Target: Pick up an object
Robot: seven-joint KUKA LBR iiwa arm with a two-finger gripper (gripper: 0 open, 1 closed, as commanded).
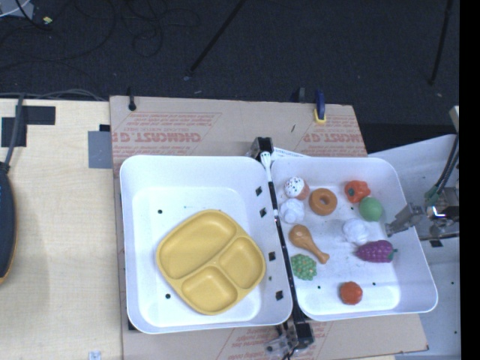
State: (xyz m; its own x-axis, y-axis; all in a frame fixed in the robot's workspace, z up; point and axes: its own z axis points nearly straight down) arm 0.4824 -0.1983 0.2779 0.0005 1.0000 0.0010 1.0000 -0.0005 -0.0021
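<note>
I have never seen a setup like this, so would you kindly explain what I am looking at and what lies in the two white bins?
This is one camera fixed above a bench, looking down at a slant. Two shallow white bins sit side by side on cardboard. The left bin holds a yellow divided plate. The right bin holds toy food: a doughnut, a red pepper, a green ball, purple grapes, a drumstick, green grapes, a tomato and some white pieces. The machine is a robot arm reaching in from the right; its tool sits at the right bin's edge. I see nothing between its fingers.
</note>
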